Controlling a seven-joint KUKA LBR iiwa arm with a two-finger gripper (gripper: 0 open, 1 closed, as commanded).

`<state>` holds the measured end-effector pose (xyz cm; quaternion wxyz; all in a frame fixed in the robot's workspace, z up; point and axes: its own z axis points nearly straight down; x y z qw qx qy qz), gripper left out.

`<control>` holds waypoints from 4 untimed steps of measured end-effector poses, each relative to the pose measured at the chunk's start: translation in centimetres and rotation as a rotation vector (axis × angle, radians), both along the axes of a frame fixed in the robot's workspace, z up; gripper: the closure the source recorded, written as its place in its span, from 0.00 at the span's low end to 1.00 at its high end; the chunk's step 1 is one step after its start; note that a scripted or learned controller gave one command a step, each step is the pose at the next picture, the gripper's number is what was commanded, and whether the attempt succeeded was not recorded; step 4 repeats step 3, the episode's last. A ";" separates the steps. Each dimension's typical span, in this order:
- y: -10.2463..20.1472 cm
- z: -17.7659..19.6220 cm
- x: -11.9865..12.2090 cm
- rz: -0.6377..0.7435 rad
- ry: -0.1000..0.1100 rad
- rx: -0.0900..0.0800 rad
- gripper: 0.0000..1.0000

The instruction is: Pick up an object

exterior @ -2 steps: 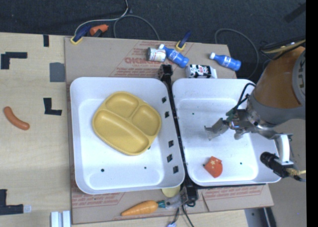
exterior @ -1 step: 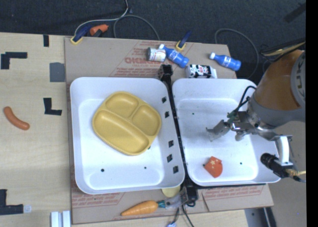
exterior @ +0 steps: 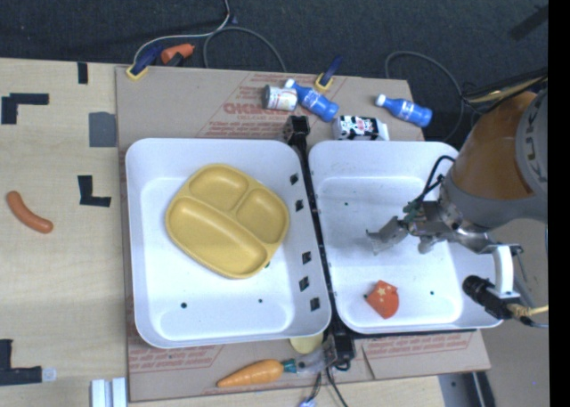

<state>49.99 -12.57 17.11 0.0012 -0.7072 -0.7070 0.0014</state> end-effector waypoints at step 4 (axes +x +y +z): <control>2.1 -8.1 -1.8 0.000 0.002 0.001 0.00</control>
